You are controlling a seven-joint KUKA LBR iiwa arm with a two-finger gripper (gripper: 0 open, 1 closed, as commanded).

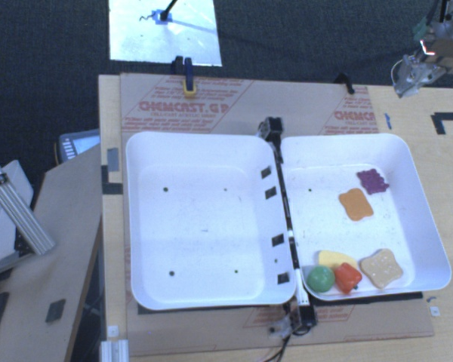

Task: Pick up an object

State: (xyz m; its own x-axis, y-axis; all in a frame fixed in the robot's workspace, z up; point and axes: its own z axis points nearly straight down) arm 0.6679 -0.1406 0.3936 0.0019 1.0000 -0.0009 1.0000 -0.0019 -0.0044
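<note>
1. White for both shallow bins: found the left bin [140,202] and the right bin [415,202] side by side on the bench, touching along a middle seam set with small black clips [272,193].
2. Saw only a few dark specks on the floor of the left bin.
3. Counted six small things in the right bin, all toward its right and near sides.
4. Noted a purple lump [371,180] farthest back, with a flat orange piece [355,204] just beside it on the near left, apart from it.
5. Found a row along the near wall: a green ball [320,279] at the left, a red-orange piece [347,277] touching or almost touching it, then a tan slice of toast [381,268] at the right.
6. Spotted a yellow wedge [334,259] just behind the ball and the red-orange piece, partly hidden by them.
7. Located the gripper [419,70] at the upper right, above the far right corner of the bench, well apart from the six things and outside the right bin's rim.
8. Could not tell whether open or closed; saw nothing held in it.
9. Noted a brown cardboard sheet [181,105] with red lettering under both bins, and a yellow clamp [189,89] on its far edge.
10. Saw a pale square plate [136,21] on the dark floor beyond the bench.
</note>
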